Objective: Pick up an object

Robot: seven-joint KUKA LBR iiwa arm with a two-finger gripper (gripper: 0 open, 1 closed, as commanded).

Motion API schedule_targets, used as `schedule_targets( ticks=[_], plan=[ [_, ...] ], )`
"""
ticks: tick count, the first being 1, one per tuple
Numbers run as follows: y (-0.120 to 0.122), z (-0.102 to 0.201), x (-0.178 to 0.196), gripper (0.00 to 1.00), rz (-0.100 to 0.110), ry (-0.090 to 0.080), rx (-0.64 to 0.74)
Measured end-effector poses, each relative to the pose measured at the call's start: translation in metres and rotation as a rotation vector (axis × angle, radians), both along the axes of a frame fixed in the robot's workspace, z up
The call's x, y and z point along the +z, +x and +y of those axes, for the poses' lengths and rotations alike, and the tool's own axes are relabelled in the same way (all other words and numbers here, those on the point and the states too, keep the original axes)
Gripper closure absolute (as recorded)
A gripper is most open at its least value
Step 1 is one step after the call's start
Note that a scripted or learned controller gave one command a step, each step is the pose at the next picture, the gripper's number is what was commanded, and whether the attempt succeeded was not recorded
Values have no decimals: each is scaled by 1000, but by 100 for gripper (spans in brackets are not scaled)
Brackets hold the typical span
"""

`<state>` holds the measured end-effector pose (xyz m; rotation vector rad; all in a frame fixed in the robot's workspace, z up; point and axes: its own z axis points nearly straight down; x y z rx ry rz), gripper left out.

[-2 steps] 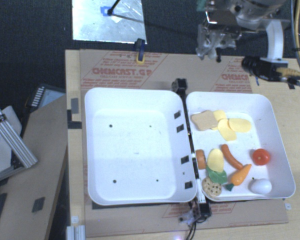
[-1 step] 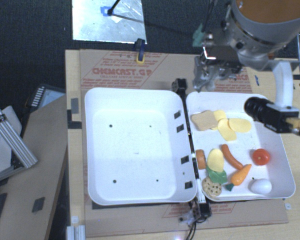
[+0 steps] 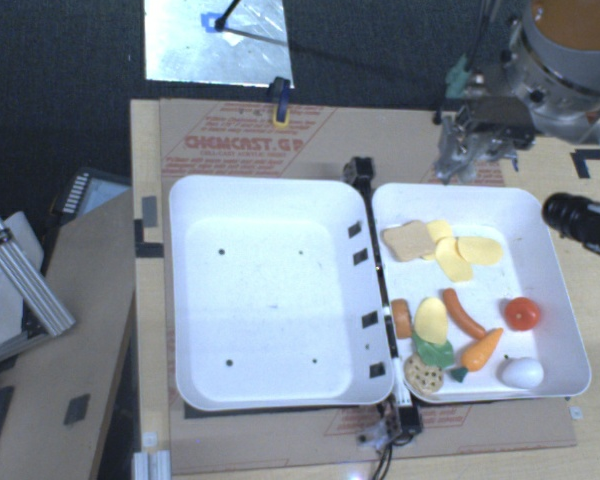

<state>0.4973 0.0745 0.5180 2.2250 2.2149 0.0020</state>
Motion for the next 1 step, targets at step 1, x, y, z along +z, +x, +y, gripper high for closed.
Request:
schedule_targets(
  ticks=[1],
  plan=[
    [74,-45,17,100,-2,-1,2]
  ],
)
